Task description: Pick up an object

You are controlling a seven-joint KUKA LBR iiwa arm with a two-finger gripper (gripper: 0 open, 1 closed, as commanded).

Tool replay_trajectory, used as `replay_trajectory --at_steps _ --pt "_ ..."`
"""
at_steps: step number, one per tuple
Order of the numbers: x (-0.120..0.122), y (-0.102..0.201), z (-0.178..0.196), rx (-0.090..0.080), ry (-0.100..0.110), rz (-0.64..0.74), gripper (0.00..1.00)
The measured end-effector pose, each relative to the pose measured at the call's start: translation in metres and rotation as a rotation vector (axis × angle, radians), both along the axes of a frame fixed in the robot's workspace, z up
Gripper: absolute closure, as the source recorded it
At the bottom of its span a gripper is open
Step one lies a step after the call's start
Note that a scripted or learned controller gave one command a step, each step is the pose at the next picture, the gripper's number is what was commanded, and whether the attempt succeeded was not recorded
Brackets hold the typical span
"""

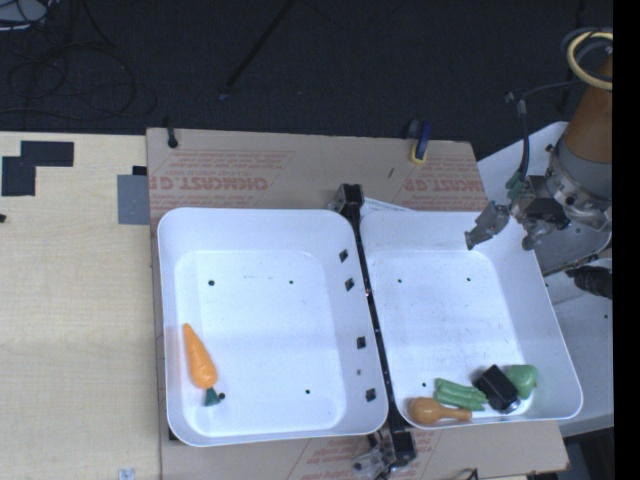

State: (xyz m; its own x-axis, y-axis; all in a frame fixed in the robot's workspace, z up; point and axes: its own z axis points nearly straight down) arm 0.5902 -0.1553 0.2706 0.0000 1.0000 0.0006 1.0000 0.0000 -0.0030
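Observation:
In the left bin [255,233] an orange toy carrot [198,356] lies near the front left corner. In the front right corner of the right bin [450,268] sit a green pod-like toy [460,394], a black block [497,388], a rounded green piece [523,376] and a tan pear-shaped toy [437,411]. My gripper [508,230] hangs over the far right rim of the right bin, well away from those toys. It is open, with nothing between its fingers [483,228].
A black hinge strip [362,308] runs between the two bins. Cables and the arm's grey wrist [580,183] crowd the right side. A blue clamp [420,140] stands on the cardboard behind the bins.

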Motion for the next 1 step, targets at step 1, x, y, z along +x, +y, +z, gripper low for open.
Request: replay_trajectory --at_steps 1 --pt "0.0 -0.0007 0.0098 0.0 0.001 0.001 1.0"
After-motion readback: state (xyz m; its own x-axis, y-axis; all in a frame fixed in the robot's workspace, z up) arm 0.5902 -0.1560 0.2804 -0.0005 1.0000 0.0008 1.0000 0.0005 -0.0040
